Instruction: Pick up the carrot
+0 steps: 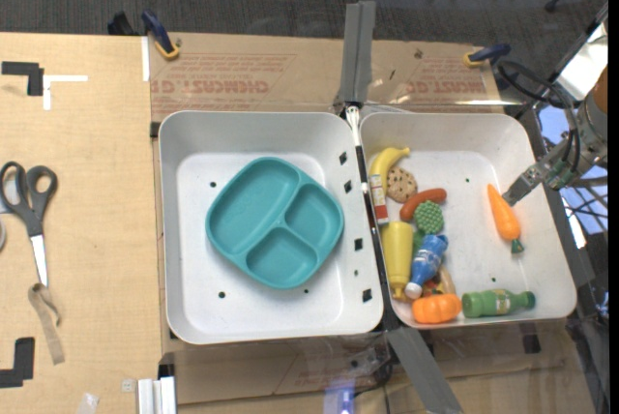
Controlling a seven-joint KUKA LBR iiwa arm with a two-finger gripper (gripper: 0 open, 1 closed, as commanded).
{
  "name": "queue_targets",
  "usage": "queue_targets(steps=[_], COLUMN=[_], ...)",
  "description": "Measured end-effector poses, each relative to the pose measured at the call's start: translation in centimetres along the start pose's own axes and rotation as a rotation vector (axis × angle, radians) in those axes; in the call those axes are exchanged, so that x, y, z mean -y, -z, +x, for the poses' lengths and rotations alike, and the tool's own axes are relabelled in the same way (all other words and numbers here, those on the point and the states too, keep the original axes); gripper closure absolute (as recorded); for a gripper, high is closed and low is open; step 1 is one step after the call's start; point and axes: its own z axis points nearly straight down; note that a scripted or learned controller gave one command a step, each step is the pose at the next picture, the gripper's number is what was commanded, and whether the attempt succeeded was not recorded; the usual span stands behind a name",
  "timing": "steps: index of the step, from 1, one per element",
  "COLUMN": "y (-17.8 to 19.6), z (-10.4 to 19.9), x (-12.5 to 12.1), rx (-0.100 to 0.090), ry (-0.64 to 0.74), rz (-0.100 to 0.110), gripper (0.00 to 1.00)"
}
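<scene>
carrot (503,213) lying in right bin (542,151), near its right wall, apart from the toy food heaped at left | gripper (529,182) just above-right of carrot, at bin's right edge | finger state: cannot tell

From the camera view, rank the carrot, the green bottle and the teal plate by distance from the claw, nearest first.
1. Orange toy carrot, right bin, just beside the claw.
2. Green plastic bottle, that bin's near edge.
3. Teal divided plastic plate, left bin.
</scene>
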Motion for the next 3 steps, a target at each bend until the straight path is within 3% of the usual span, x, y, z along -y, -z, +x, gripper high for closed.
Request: queue_targets(steps=[1,2,3], y=[-8.6,3.2,-5.1], z=[4.8,-3.5,2.4], x=[1.6,2.9,3.2], rx=[-0.003,0.000,-0.003], ry=[-0.109,-0.057,-0.159], rz=[0.002,0.000,0.002], gripper=[1.00,1.00,1.00])
